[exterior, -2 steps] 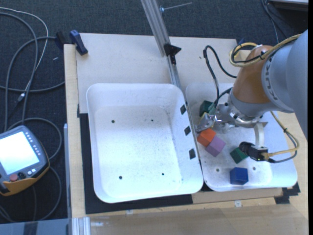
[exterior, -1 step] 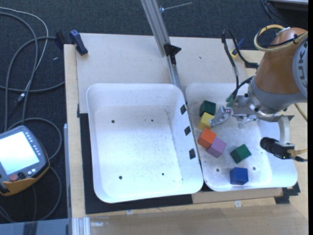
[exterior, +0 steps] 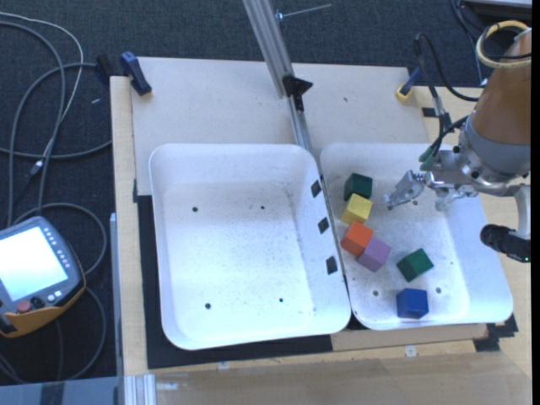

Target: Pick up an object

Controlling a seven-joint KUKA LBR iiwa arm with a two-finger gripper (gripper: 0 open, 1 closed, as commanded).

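In the right bin [exterior: 472, 251] lie several small blocks. A dark green cube [exterior: 358, 184], a yellow cube [exterior: 357, 207], an orange cube [exterior: 357, 237] and a purple block [exterior: 374, 252] cluster near the bin's left wall. A green cube [exterior: 414, 264] and a blue cube [exterior: 412, 302] sit nearer the front. My gripper [exterior: 420, 197] hangs over the middle of this bin, right of the yellow cube and above the green one. It is open, with only bare bin floor between its fingers.
The left bin [exterior: 236, 243] sits beside the right one, and black clips line the shared wall. A slanted metal rail [exterior: 270, 40] crosses the back of the bench. A teach pendant [exterior: 34, 268] and cables lie on the floor at left.
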